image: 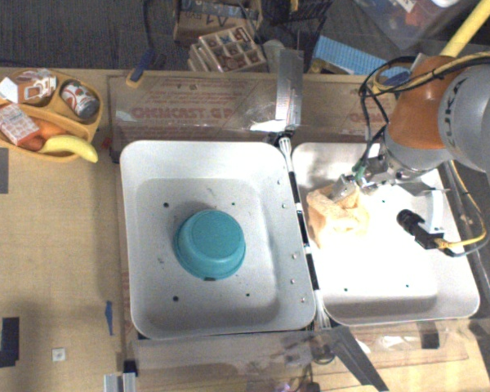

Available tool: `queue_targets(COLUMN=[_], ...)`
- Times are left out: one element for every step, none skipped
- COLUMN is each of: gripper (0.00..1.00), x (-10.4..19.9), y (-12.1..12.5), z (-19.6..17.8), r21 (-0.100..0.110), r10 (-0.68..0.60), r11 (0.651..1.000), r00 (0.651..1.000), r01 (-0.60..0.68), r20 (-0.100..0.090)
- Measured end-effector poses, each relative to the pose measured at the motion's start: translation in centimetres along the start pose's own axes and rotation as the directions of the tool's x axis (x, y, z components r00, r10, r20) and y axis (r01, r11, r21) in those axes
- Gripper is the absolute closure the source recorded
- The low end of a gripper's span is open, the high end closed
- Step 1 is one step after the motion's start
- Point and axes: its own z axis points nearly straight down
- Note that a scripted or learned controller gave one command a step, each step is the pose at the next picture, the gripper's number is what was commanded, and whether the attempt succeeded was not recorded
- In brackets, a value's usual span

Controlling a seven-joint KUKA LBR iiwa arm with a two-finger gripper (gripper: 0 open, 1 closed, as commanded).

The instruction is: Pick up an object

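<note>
A pale yellowish crumpled object (336, 213), like a soft cloth or sponge, lies at the left side of the right bin (392, 292). My gripper (345, 189) reaches in from the right and sits right at the object's upper edge, touching or just above it. A teal bowl (211, 244) rests upside down in the middle of the left bin (147, 178).
A yellow tray (41, 121) with a banana and packaged items sits on the bench at the far left. Cardboard and clutter lie behind the bins. The divider between the two bins runs just left of the pale object.
</note>
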Motion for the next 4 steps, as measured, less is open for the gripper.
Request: queue_targets(gripper=[1.00,0.00,0.00,1.00], x=[-0.1,-0.1,2.5,2.4], y=[0.2,0.2,-1.6,-1.4], z=[-1.2,-1.2,0.0,-1.1], r21=[-0.006,-0.006,0.002,-0.004], r10=[0.002,0.002,-0.009,-0.006], r11=[1.000,1.000,1.000,1.000], r00=[1.000,1.000,1.000,1.000], r01=[-0.002,-0.002,0.009,0.006], r20=[0.000,0.000,0.002,0.000])
